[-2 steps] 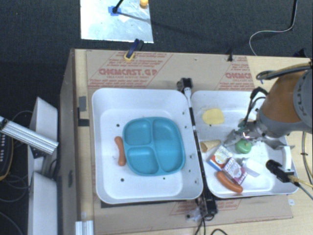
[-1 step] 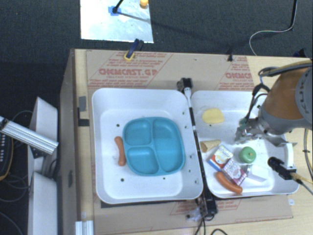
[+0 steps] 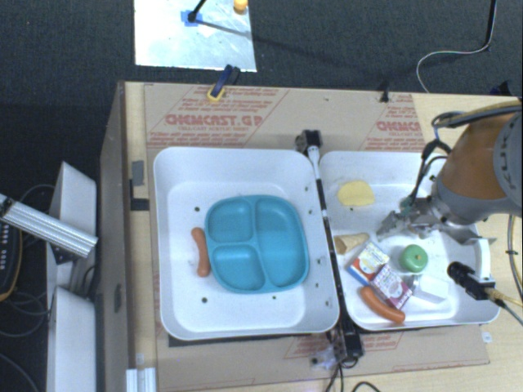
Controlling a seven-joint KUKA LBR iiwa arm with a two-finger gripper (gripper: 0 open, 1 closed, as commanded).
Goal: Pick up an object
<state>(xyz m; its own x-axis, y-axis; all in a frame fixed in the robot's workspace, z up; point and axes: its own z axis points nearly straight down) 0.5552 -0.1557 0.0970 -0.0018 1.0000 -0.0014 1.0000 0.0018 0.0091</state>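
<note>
Nearest me lies a sausage (image 3: pixel 382 305), below my gripper (image 3: pixel 395 223); a green cap (image 3: pixel 413 258) sits just below-right of it. Its grip state I cannot tell.

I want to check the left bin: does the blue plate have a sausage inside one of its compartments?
No. The sausage lies on the left bin floor beside the blue plate, at its left edge, not inside any compartment.

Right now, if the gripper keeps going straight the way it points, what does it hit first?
The gripper points left and slightly down across the right bin. Probably the tan wedge first, though depth is unclear; it might pass above it, toward the bins' divider.
</note>
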